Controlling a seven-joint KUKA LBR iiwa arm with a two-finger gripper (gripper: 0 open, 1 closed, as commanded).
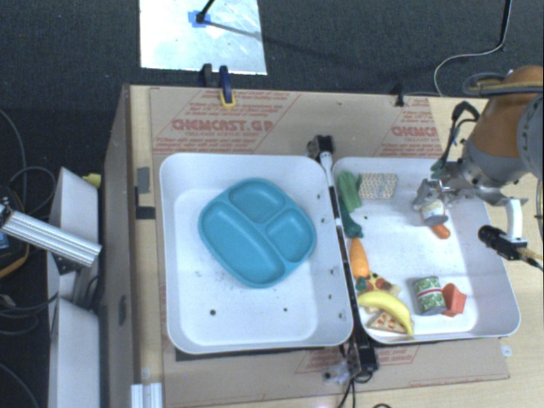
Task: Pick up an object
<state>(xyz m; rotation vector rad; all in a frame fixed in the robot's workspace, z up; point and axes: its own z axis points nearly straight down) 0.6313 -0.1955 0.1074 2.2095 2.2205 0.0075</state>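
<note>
My gripper (431, 204) hangs over the far right part of the right bin (484, 266). A small orange-red piece (439, 230) lies just below its tip, and I cannot tell whether they touch. Toy foods lie along the bin's left and front: a green cucumber (348, 195), a beige speckled block (378, 185), an orange carrot (360, 259), a yellow banana (384, 303) and a pizza slice (390, 320). A small printed can (427, 296) sits beside a red piece (455, 300).
The left bin (191, 313) holds a blue divided plate (255, 230). The arm's orange band and grey wrist (501, 134) stand above the right bin's far right corner. A black cable part (501, 240) juts over the right rim. Bare bin floor (399, 245) lies mid-bin.
</note>
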